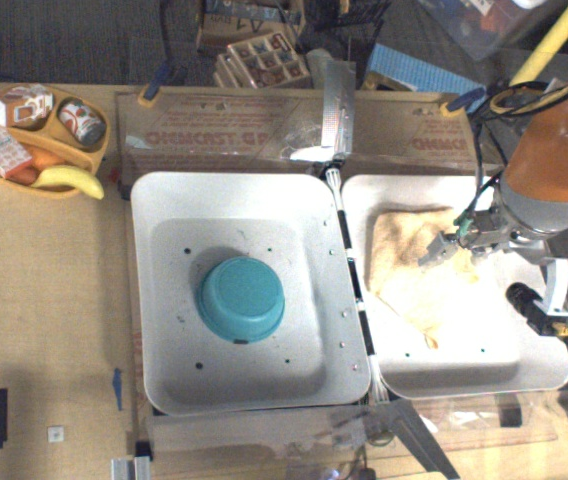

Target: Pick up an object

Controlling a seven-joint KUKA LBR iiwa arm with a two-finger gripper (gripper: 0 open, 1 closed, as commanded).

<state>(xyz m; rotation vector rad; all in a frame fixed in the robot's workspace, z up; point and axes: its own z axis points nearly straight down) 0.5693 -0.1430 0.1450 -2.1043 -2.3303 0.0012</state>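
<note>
The arm is in the approach step: its gripper (442, 251) hangs low over the cloth (409, 253) in the right bin (504, 363), at the cloth's right edge. I cannot tell if it is wide or narrow, and no thing shows in it. The next move probably calls for a short descent and a pinch on a fold. The cloth is soft, cream and crumpled. In the left bin (164, 218) lies a round teal bowl (242, 299), smooth, upside down.

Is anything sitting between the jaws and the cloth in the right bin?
Nothing visible. The gripper hangs directly over the cream cloth in the right bin. The teal bowl sits apart in the left bin.
</note>
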